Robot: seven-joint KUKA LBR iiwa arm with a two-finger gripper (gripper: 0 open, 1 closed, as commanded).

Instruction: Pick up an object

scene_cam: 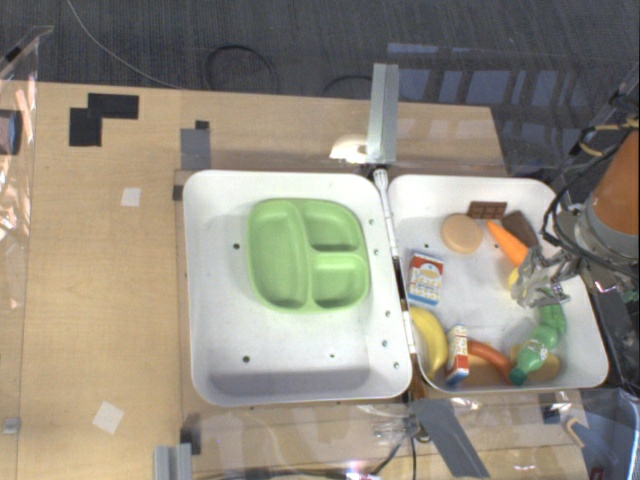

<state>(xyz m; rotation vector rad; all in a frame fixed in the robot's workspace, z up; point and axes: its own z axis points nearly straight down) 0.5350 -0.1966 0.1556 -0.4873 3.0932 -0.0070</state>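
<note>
From my remote station, I see the gripper (537, 283) low in the right bin (500, 190), just above the green bottle (538, 340); whether it grips anything I cannot tell. The arm (612, 203) is cut off at right.

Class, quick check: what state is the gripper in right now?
Gripper: low in the right bin near the green bottle; open or closed cannot be told.

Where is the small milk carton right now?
The small milk carton lies in the right bin, close to its left wall, just above the banana and below-left of the round tan cookie.
</note>
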